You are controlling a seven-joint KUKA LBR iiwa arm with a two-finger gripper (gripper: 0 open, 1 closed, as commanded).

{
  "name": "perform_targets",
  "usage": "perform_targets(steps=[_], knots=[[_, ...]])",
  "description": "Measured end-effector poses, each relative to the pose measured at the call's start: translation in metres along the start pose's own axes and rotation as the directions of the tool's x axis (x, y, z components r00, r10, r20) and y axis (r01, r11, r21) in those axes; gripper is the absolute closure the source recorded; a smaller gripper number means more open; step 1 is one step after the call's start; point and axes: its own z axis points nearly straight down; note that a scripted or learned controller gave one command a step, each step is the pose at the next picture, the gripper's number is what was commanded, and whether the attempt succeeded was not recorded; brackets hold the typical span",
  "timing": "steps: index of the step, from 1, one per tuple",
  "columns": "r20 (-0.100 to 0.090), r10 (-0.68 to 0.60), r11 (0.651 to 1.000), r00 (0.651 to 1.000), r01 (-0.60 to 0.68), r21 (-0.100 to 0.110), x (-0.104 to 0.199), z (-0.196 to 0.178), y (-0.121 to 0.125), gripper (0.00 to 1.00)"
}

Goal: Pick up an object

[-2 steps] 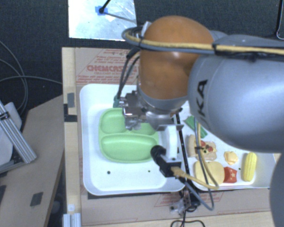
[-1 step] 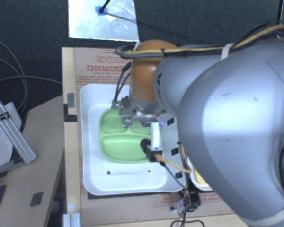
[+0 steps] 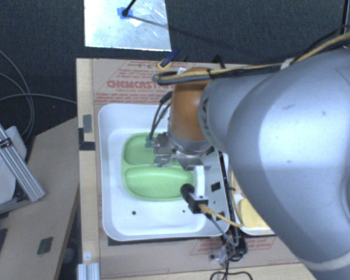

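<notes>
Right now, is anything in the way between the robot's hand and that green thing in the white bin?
Nothing visible stands between them. The hand is right down over the green thing in the left white bin; the wrist hides whether they touch.

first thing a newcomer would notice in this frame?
The big grey arm covering the right half, its orange band above the wrist. Under it the claw hangs over a pale green object in the left white bin; something yellow peeks out on the right.
</notes>
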Motion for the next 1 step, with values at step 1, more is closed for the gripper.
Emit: perform_targets(steps=[1], knots=[[0.008, 0.007, 1.000, 1.000, -0.008, 0.008, -0.0349, -0.0046, 0.0624, 1.00]])
